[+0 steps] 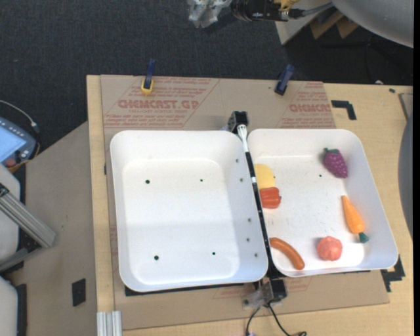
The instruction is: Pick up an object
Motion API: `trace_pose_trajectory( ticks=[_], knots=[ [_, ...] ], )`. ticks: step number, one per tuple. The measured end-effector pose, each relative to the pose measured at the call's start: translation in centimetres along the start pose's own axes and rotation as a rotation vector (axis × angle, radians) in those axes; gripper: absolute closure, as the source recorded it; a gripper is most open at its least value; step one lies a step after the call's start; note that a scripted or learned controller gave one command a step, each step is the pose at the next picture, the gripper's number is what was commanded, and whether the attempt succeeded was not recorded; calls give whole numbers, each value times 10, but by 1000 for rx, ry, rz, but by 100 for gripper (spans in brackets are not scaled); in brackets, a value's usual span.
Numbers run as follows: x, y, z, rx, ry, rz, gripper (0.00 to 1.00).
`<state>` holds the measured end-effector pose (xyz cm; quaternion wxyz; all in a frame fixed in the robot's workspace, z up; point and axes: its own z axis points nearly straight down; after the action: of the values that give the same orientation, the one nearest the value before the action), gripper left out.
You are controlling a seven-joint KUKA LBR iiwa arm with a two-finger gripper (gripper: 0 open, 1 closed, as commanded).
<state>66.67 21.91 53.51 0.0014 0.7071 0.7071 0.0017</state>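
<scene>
- A black clip with a cable sits at the near edge of the bench, where the two bins meet.
- The left bin shows bare white floor with four small dark dots.
- In the right bin, a sausage lies aslant by the near-left corner.
- A tomato sits close to the bin's near edge, towards its near-right corner and apart from the sausage.
- A carrot lies along the right edge, its green end pointing to the near-right corner, just beside the tomato.
- A red pepper rests against the left edge, about halfway along it.
- A yellow piece, hard to identify, touches the pepper on its far side, also against the left edge.
- A bunch of purple grapes lies by the far-right corner, well apart from the rest.
- Two blue clamps grip the far edge of the brown board under the bins.
- The claw hangs beyond the bench's far edge, over dark floor, well away from every toy; it is blurred, so I cannot tell whether it is spread or closed.
</scene>
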Motion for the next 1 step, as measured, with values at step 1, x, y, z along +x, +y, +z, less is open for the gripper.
trace_pose_trajectory(
  ticks=[1],
  knots=[
    [5,0,0,0,0,1,100]
  ],
)
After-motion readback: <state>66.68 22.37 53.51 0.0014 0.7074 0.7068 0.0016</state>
